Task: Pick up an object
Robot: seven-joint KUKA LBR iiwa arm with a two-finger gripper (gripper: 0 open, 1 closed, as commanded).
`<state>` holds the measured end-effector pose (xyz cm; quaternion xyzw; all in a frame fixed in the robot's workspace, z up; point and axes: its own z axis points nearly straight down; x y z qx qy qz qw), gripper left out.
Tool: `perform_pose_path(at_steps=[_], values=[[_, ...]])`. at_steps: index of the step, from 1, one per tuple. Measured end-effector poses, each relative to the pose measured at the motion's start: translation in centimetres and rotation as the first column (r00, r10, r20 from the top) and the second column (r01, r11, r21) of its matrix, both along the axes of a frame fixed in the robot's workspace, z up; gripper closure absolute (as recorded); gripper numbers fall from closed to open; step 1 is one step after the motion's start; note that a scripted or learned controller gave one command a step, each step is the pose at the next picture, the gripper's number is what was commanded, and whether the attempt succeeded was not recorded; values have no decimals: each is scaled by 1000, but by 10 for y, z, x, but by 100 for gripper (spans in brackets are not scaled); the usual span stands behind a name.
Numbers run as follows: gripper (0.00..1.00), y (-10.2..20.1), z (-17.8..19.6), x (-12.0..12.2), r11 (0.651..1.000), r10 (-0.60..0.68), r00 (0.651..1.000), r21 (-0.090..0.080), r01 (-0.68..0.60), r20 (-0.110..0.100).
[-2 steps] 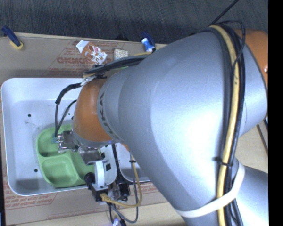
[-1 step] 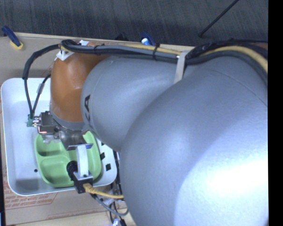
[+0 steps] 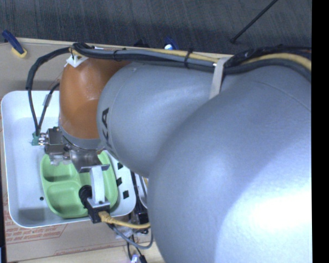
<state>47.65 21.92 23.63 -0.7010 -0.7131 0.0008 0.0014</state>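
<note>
Nearly hidden grasp

Closest, the grey arm (image 3: 219, 158) covers the frame's right. Beneath, the gripper (image 3: 77, 160) sits over the green tray (image 3: 60, 193), lower left in the white bin (image 3: 13, 147); spread or closed, I cannot tell. A wide, shallow tray may slip from a rim pinch.

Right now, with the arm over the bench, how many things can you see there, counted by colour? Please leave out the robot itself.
Green: 1, the compartment tray
White: 1, the bin that the tray lies in
Total: 2
The arm covers the rest of the bench, so more may lie hidden under it.
</note>
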Motion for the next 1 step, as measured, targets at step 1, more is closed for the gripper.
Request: perform_pose_path(at_steps=[1], values=[[100, 1, 10, 0, 1000, 10, 1000, 0, -10, -1]])
